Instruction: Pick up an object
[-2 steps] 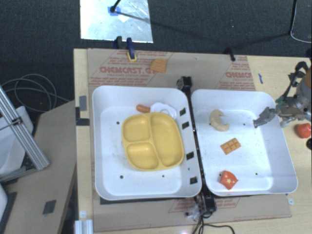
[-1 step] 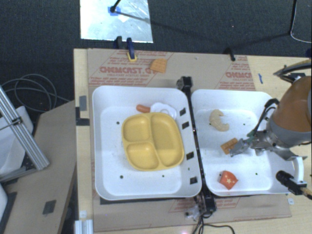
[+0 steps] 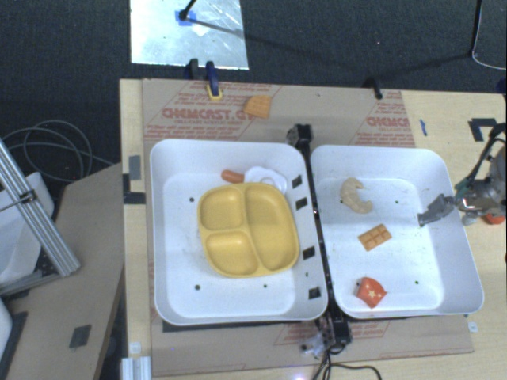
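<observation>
The right bin (image 3: pixel 396 169) holds three small things: a beige croissant-shaped piece (image 3: pixel 356 195) near its back left, a flat orange waffle-like piece (image 3: pixel 375 237) in the middle, and a red piece with a pale star mark (image 3: pixel 371 291) near the front. My gripper (image 3: pixel 433 211) reaches in over the right bin's right rim, to the right of the waffle piece and apart from all three. Nothing shows in it.
In the left bin (image 3: pixel 178 291) lie a yellow divided plate (image 3: pixel 247 230), a small orange sausage-like piece (image 3: pixel 233 176) and a white item (image 3: pixel 267 179) behind it. An orange block (image 3: pixel 257 105) rests on the bench beyond the bins, near a yellow clamp (image 3: pixel 213 81).
</observation>
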Motion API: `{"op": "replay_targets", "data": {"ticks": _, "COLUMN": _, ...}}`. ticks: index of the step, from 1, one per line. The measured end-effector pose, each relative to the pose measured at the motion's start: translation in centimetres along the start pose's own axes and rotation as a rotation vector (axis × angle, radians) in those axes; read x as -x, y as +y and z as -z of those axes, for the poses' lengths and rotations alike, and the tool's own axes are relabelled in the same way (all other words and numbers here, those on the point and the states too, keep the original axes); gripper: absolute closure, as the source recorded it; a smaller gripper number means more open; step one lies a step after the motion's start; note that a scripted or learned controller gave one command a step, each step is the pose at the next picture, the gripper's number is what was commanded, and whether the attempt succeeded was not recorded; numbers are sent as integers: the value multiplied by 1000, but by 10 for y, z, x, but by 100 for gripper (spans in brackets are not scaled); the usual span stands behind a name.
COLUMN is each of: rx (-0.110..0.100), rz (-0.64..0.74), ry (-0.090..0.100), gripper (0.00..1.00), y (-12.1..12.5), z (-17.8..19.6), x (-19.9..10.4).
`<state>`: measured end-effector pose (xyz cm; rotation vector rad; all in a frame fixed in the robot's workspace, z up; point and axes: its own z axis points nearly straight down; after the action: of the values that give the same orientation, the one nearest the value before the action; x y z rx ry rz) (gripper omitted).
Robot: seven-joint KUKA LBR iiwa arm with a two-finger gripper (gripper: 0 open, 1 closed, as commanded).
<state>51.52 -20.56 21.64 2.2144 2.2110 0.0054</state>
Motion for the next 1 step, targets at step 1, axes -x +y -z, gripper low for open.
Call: {"op": "replay_targets", "data": {"ticks": 1, "rx": -11, "rz": 1, "ry": 7, "gripper": 0, "y": -30, "z": -14, "x": -17}}
